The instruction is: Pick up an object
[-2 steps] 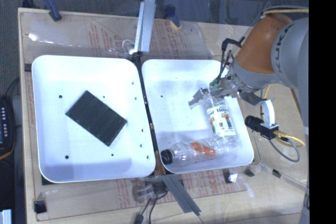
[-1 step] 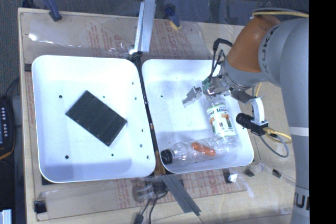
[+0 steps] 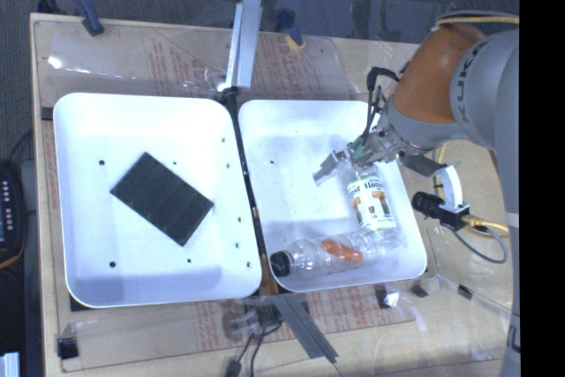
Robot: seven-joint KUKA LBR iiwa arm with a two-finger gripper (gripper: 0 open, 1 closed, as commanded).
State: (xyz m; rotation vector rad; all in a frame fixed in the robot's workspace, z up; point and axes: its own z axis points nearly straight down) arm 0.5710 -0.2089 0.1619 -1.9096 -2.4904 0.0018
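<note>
In the right bin (image 3: 282,137) a small clear bottle with a white and orange label (image 3: 372,203) lies near the right wall. A clear plastic bottle with a black cap and orange contents (image 3: 328,254) lies along the bin's front wall. My gripper (image 3: 340,163) hangs low over the right bin, just above and left of the labelled bottle's top end. Nothing shows between its fingers. In the left bin (image 3: 88,128) a flat dark rectangular pad (image 3: 161,198) lies at a slant.
A metal bar (image 3: 241,40) stands up at the back between the two bins. Blue clamps (image 3: 88,13) hold the bench sheet at the back. My arm's orange band (image 3: 433,84) hangs over the right bin's back right corner.
</note>
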